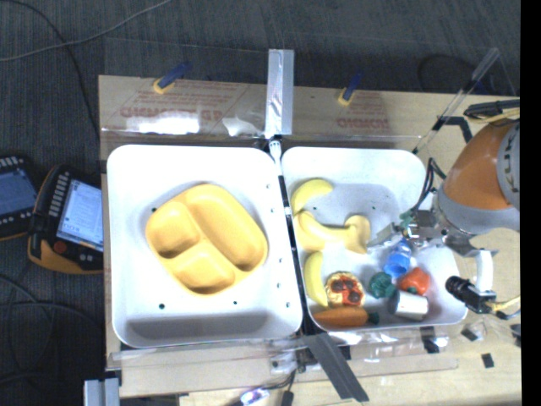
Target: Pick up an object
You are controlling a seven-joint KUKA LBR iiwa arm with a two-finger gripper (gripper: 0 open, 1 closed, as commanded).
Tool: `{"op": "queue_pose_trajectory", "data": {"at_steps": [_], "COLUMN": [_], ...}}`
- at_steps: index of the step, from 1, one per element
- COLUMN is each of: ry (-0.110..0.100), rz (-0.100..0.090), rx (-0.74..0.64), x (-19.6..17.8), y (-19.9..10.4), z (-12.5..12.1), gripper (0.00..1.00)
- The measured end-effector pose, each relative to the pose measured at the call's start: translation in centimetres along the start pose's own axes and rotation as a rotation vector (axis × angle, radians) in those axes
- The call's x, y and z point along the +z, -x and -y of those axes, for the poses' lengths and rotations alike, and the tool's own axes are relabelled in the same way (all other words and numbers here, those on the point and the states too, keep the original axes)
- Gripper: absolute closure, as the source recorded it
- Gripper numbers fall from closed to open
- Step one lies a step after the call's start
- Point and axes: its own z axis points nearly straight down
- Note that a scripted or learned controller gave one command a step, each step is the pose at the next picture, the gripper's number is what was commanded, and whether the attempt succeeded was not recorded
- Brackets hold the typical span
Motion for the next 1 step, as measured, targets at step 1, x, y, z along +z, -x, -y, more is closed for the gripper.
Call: {"op": "queue_pose_trajectory", "data": {"at_steps": [1], "ry": [-0.003], "rz": [0.002], "rx": [0.0], "x": [-0.75], "y": [0.05], "z": [0.05], "gripper": [1.0]}}
